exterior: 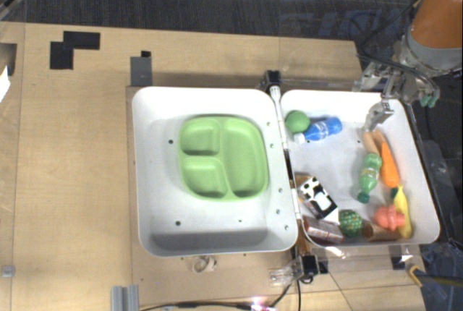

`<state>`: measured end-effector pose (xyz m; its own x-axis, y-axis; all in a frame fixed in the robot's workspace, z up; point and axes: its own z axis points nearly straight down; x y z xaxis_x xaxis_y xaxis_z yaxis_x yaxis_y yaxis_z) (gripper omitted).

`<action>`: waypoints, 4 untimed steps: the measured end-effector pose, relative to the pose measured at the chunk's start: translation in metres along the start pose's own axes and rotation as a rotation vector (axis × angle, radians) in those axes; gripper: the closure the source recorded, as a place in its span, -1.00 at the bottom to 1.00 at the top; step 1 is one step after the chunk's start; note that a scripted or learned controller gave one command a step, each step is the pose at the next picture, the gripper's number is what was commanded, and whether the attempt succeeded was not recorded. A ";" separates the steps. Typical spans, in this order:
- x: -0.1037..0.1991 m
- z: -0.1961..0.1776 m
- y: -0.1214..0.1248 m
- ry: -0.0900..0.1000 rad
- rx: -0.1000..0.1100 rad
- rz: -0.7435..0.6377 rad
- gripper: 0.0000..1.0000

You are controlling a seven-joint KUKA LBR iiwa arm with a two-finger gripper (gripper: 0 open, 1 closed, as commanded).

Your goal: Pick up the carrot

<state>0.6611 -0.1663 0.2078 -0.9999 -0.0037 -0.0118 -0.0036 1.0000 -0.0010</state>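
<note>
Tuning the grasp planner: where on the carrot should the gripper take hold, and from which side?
Probably at mid-length of the carrot, coming straight down from above. It lies flat and slim along the right bin wall, so closing across its narrow width suits it. The green bottle lies close beside it on the left, leaving little room there. The gripper hangs just above its upper end.

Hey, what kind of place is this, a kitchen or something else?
Probably a robot lab, not a kitchen: a robot arm reaches over two white bins on a wooden bench, with toy food like a carrot and cables.
</note>
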 end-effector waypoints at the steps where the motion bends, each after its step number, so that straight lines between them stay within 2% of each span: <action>1: 0.017 0.117 -0.026 -0.007 0.002 -0.126 -1.00; 2: 0.063 0.119 -0.037 -0.002 -0.002 -0.214 -1.00; 3: 0.100 0.117 -0.037 -0.004 0.001 -0.070 -1.00; 4: 0.100 0.117 -0.037 -0.004 0.001 -0.070 -1.00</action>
<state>0.5623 -0.2039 0.0895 -0.9971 -0.0741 -0.0160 -0.0740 0.9972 -0.0034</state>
